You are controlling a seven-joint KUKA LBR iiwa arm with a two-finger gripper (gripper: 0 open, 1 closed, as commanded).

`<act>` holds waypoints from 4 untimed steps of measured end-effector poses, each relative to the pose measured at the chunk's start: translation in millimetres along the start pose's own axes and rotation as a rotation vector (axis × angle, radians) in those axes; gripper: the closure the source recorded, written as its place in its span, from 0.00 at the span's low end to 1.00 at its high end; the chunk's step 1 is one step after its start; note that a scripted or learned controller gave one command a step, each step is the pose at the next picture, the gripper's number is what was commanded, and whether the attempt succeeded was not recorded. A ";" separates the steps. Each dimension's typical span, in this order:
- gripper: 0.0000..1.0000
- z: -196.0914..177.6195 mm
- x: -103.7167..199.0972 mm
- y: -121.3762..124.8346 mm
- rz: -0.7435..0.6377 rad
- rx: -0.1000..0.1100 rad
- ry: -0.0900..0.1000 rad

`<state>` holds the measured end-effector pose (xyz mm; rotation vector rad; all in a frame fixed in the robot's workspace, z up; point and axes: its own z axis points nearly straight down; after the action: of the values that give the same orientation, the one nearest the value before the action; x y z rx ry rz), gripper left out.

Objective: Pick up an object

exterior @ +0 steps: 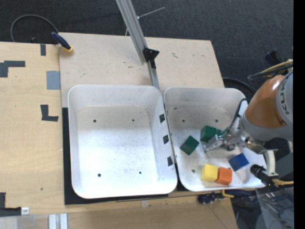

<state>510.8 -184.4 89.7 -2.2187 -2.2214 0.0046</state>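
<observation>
Green blocks are the likeliest quarry: one green cube [208,133] sits touching the gripper [218,142] in the right bin [205,95], and a second green cube [189,145] lies just beside it, toward the bin's middle. From the overhead camera the arm [267,109] leans in from the right, its orange band bulging above the wrist, and the metal tool is low among the pieces. Whether its tips are spread or closed I cannot tell; they blur into a grey tangle, and nothing is plainly pinched between them.

Nearer the front wall rest a yellow cube [209,172] and an orange cube [224,175], touching each other, with a blue cube [238,161] near them under the wrist.

My worry is the crowding. The tool seems to meet the green cube at an edge, so a closing pinch could nudge it aside or tip it rather than seat it. The blue cube is near enough to be bumped.

All five blocks look hard, smooth and sharp-cornered, probably painted wood or plastic, with little give for grip. Both bins are shallow white shells with rounded rims, and the left bin [114,90] has a speckled floor.
</observation>
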 end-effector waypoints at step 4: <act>1.00 -181.3 4.7 -6.0 -0.001 -0.009 -0.001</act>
<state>505.4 -179.6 271.1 -2.2227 -2.2273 -0.0036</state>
